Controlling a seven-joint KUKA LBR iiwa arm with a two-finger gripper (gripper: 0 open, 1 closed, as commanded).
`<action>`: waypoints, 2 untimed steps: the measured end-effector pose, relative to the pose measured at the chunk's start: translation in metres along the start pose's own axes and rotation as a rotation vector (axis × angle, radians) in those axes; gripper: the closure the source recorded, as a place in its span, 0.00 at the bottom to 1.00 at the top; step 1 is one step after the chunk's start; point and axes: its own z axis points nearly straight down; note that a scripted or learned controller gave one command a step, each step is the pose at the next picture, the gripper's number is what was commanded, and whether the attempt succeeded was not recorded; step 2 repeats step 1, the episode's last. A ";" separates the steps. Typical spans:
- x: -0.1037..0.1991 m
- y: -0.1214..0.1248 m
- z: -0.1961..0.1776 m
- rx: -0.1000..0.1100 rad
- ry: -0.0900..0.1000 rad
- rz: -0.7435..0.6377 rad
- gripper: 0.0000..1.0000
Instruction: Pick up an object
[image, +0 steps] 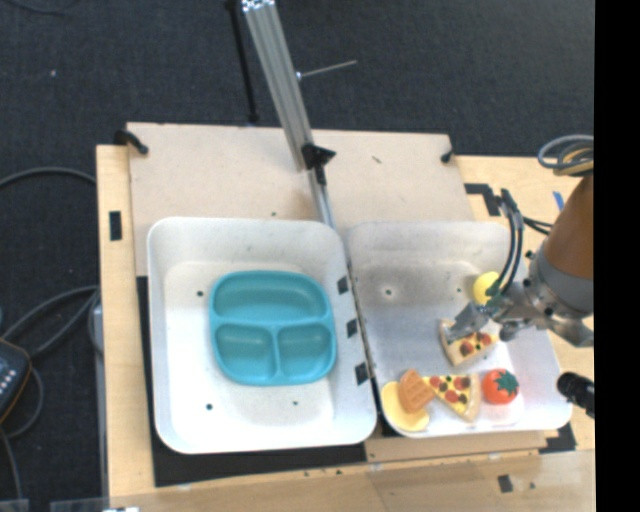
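Gripper (472, 322) seen low in right bin (420, 250); jaw state cannot be told. Pizza slice (469, 347) lies just below jaws, near touching, long axis slanted toward tomato (500, 387)

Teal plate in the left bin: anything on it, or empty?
Empty. The teal plate shows three bare compartments; the toy food lies in the right bin, near the gripper.

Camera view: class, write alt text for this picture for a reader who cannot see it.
A robot arm reaches in from the right, its gripper low over a toy pizza slice in the right bin, near a yellow ball, a second pizza slice, a tomato and a pastry. The left bin holds a teal divided plate.
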 end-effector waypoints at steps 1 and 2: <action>0.000 0.000 0.000 0.000 0.000 0.002 0.00; 0.000 0.000 0.000 0.000 0.000 0.002 0.00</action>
